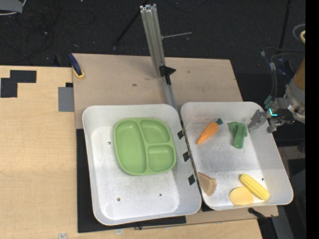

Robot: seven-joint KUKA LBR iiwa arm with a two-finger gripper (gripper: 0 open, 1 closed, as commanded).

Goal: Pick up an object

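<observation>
The approach is being made: the gripper [263,119], fingers spread and pinching nothing, is being hovered at the right bin's [279,180] two o'clock rim; descent onto the green block [238,134], at its nine o'clock, is judged needed.

Right bin [279,158]: orange carrot [208,132], tilted, near the back-left; green block [238,134] beside it; yellow corn [254,186] and yellow disc [241,196], front-right corner; tan wedge [207,184], front-left edge.

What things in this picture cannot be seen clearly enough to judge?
- Claw: in the camera view it is small and blurred at the right bin's rim; its opening cannot be judged.
- Arm: cut off by the right edge.
- Brown object: partly tucked against the bins' dividing wall; its identity is unclear.
- Pale yellow piece: partly overlapped by the corn.
</observation>
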